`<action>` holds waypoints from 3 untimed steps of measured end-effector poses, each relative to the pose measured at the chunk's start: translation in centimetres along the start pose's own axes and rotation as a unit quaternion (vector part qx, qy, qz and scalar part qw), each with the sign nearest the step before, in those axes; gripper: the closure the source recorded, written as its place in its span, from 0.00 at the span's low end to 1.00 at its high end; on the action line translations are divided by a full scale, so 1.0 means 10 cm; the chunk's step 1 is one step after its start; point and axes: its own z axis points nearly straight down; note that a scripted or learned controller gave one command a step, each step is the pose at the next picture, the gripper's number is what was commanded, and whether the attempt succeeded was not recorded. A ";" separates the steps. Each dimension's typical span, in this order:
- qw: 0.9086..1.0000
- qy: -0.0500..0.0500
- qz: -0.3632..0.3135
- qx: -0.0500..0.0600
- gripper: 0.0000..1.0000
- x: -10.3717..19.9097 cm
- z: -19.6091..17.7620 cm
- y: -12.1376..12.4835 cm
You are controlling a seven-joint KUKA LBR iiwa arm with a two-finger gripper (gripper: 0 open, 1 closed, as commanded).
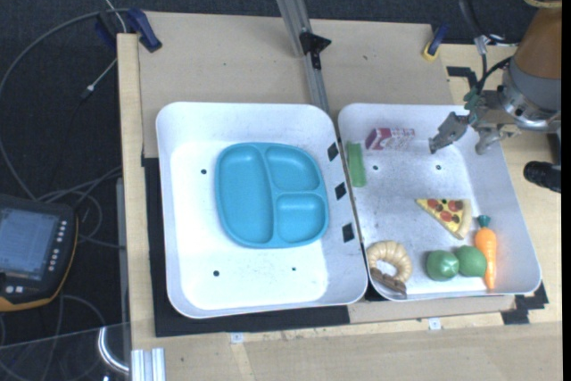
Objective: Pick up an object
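Arm: grey with an orange band, it reaches in from the right edge of the camera view, over the upper right corner of the right bin.
Gripper (467,135): it hangs above the top right part of the right bin; its 2 fingers stand spread apart with nothing between them.
Right bin (517,201): shallow and white, it carries 6 small things on its floor.
Pink carton (391,137): it lies near the top wall of the right bin, to the left of the gripper and apart from it.
Green strip (356,164): a narrow piece, it lies along the left wall of the right bin.
Pizza slice (445,212): a toy wedge, it lies mid-bin, below the gripper and well clear of it.
Carrot (486,252): orange with a green top, it lies near the right wall, just beside the green vegetable.
Green vegetable (455,263): 2 rounded lumps, it sits at the lower right of the bin.
Pastry (389,262): a tan ring shape, it rests at the lower left corner of the right bin.
Left bin (187,192): white, it carries 1 item.
Blue plate (270,194): a tray with 3 compartments, it lies flat in the middle of the left bin.
Worktop (223,58): pale wood, it bears both bins side by side.
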 end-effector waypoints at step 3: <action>1.000 0.000 0.001 0.002 0.00 -0.04 1.12 -0.07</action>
